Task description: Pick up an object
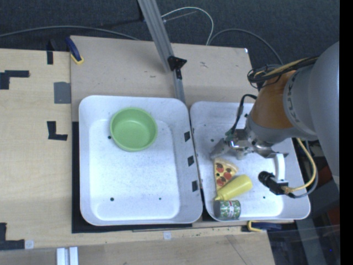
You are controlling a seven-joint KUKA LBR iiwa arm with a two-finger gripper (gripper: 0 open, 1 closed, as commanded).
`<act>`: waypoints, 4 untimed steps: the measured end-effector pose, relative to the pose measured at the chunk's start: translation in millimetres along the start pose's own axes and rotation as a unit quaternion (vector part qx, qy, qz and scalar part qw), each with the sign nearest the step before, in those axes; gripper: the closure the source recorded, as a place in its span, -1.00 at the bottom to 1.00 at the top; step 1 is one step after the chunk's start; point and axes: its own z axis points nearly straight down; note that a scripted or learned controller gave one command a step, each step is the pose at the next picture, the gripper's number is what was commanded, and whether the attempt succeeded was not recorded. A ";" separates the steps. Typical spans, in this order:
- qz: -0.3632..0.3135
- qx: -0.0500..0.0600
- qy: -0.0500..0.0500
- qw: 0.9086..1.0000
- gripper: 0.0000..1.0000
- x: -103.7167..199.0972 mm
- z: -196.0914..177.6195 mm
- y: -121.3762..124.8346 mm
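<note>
At left, you see the green bowl (133, 128). At lower centre-right lie the pizza slice (223, 173), yellow bottle (235, 187) and can (227, 208). The gripper (225, 147) hovers above them, half-open, holding nothing: approach step; lower next.

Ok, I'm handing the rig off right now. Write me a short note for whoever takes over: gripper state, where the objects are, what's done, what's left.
Gripper: low in the right bin, just above the pizza slice toy; nothing visibly between its fingers, and I can't tell if they are open or shut.
Right bin: pizza slice toy, yellow mustard bottle and green can clustered along its left side, near edge.
Left bin: green bowl in the far half.
Done: arm positioned over the cluster.
Left: grasp and lift an object; no pick is confirmed yet.
</note>
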 end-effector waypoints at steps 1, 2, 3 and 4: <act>-0.001 0.001 0.001 1.000 1.00 1.1 -10.5 0.0; 0.000 -0.001 0.000 1.000 1.00 -9.1 -62.9 3.2; 0.000 -0.002 0.000 1.000 1.00 -9.0 -115.8 4.2; -0.003 0.000 0.002 1.000 1.00 40.8 -128.8 0.8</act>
